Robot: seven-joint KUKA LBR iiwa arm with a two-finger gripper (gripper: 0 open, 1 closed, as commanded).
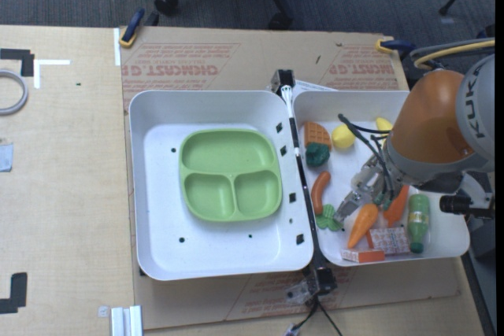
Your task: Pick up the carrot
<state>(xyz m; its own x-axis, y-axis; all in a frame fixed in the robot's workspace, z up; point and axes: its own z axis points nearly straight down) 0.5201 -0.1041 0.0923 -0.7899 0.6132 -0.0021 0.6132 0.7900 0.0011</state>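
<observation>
- Surface [63, 193]: pale wood, cardboard sheet under two white bins; grey carpet and an office chair base beyond.
- Left bin [150, 193]: holds a green divided plate [231, 174].
- Right bin [449, 244]: toy foods, green bottle [417, 222].
- Carrot [362, 224]: right bin, long axis diagonal, tip toward lower left, green top upper right.
- Jaws [358, 197]: just above the carrot's upper end; released or clenched, cannot tell.

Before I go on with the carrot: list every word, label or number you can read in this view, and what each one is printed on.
"KU", white letters cut off at the frame edge, on the grey arm.
Red print on the cardboard sheet beyond the bins: upside down and mirrored, too blurred to read with confidence.
Red print on the same cardboard, beyond the right bin: also unreadable.
Small red-and-white box in the right bin: print too small to read.
</observation>
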